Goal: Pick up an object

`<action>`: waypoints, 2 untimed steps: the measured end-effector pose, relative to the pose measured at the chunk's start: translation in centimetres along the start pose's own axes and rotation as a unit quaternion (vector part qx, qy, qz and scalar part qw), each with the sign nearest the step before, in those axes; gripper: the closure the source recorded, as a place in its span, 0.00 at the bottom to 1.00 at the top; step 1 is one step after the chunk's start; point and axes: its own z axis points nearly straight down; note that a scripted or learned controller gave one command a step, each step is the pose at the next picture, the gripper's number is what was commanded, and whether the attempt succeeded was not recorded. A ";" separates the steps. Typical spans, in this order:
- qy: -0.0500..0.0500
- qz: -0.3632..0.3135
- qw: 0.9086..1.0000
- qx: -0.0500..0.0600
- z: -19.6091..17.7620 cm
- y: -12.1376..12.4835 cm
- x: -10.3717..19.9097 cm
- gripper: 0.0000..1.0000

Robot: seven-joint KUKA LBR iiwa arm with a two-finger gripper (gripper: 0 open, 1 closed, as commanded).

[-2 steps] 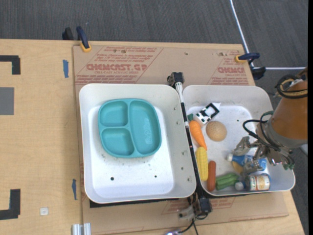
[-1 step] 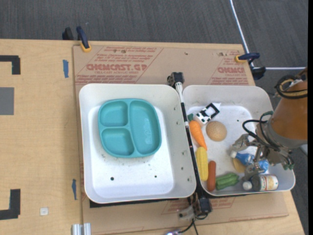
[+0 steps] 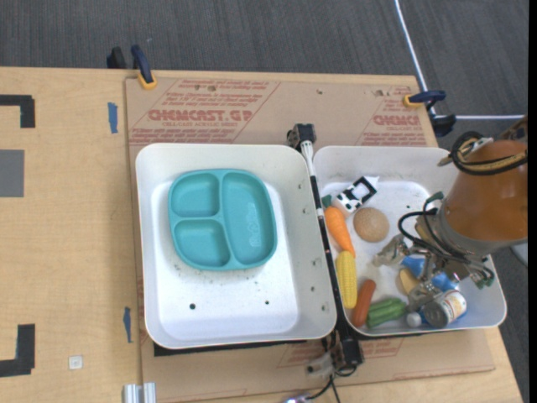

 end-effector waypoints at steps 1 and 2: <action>-0.001 -0.231 0.973 0.001 0.0 2.8 -2.3 0.00; -0.001 -0.262 0.965 -0.001 0.1 0.3 -10.0 0.00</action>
